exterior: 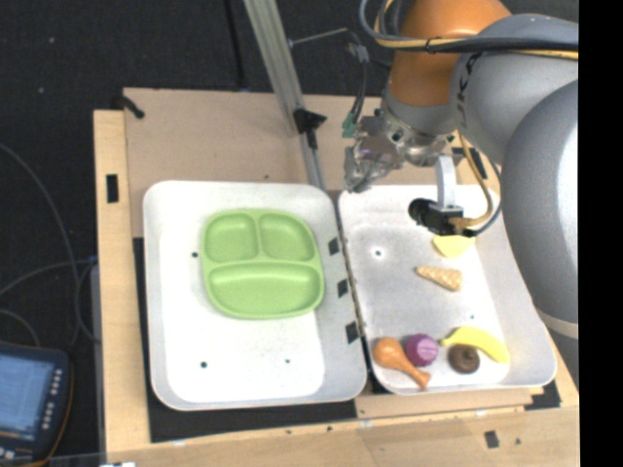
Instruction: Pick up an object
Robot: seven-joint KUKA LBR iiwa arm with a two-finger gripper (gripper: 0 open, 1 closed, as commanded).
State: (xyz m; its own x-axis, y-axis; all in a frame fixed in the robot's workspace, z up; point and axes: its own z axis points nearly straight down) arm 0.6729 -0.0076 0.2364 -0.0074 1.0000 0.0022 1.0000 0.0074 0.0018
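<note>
- Looking at progress first: we'd say the pick hasn't happened yet. Nothing is off the bench, so pretty much the whole job is left, from choosing a piece to closing on it and lifting.
- Biggest thing in view is the arm (526,115), grey with its orange band, coming in from the right and bending down over the far edge of the right bin (389,290).
- Next, the two white bins sit side by side. The left bin (175,358) holds a green divided plate (263,264), lying flat near its middle.
- The gripper (365,175) hangs at the far left corner of the right bin, just by the seam between the bins. We honestly can't tell from this angle how it's set, and we see nothing in it.
- It looks well apart from all the loose pieces, so we figure it needs to travel toward the near side before any grab.
- Candidates, all in the right bin: a banana (479,342) near the front right, with a small brown round piece (464,359) touching it.
- An orange drumstick-shaped piece (399,357) sits at the front, touching a purple round piece (421,347).
- A tan cone (439,276) lies alone mid-bin, and a yellow wedge (454,245) is just beyond it, next to a black part on the arm's cable side.
- Our guess: the cone is the easiest target, since nothing crowds it.
</note>
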